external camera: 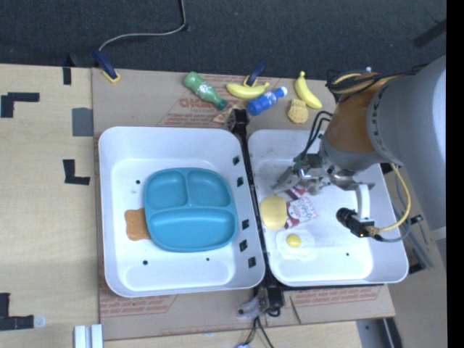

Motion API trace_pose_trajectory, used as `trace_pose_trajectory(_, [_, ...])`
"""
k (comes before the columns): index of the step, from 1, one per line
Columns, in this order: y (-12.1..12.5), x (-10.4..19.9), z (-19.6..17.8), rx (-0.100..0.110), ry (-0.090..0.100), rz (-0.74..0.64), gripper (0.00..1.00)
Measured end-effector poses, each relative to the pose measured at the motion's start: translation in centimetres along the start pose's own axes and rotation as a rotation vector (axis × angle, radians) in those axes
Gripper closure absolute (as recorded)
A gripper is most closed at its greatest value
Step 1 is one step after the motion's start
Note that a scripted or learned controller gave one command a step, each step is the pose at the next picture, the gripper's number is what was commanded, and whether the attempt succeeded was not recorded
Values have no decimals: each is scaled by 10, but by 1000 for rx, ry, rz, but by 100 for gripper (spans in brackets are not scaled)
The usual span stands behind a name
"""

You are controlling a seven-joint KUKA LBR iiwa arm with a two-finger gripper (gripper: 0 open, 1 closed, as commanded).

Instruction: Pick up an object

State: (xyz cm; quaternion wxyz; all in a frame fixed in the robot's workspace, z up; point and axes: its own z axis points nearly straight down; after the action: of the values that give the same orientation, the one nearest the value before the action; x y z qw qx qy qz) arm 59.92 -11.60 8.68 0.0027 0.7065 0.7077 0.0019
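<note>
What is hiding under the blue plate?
A brown, toast-like piece pokes out from under the blue plate's left edge in the left bin. The plate covers the rest, so nothing more can be told.

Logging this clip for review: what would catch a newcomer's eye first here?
The blue divided plate filling the left bin, then the grey arm reaching into the right bin, its gripper above a red-and-white packet. Toy bananas and bottles lie behind the bins.
</note>
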Motion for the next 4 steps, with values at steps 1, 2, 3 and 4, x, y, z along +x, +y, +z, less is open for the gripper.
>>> trace_pose_trajectory(1, [0, -1, -9, 1, -1, 0, 100])
trace_pose_trajectory(2, [0, -1, -9, 1, -1, 0, 0])
trace_pose_trajectory(3, [70, 22, 2, 4, 1, 0, 0])
trace_pose_trajectory(4, [47, 17, 1, 4, -1, 1, 0])
